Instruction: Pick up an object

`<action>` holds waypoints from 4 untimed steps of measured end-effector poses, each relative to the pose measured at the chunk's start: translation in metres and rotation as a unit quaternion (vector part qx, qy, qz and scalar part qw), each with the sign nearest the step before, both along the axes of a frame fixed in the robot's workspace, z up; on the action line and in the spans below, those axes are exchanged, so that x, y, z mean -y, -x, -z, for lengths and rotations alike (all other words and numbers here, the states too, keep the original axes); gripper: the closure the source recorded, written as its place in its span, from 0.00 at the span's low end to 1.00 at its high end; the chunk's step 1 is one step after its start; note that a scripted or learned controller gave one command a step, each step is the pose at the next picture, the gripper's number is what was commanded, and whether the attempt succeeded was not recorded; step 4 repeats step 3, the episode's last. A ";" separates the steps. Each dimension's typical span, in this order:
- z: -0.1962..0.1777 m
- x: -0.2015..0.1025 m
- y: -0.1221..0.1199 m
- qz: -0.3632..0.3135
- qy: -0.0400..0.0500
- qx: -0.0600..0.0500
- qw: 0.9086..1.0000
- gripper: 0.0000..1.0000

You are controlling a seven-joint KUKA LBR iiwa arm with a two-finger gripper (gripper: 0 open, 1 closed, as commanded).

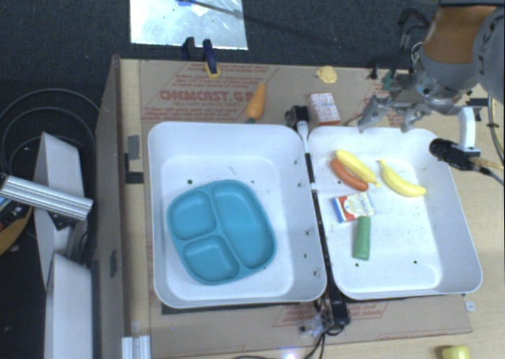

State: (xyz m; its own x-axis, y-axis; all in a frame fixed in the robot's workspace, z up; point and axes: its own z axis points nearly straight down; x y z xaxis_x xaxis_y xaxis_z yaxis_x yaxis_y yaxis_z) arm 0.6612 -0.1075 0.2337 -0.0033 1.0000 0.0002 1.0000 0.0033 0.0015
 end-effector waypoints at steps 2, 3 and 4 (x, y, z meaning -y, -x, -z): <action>0.150 -0.013 -0.007 -0.002 0.000 -0.001 1.000 0.00; 0.137 -0.014 -0.009 -0.002 0.000 0.002 1.000 1.00; 0.137 -0.014 -0.009 -0.002 0.000 0.002 1.000 1.00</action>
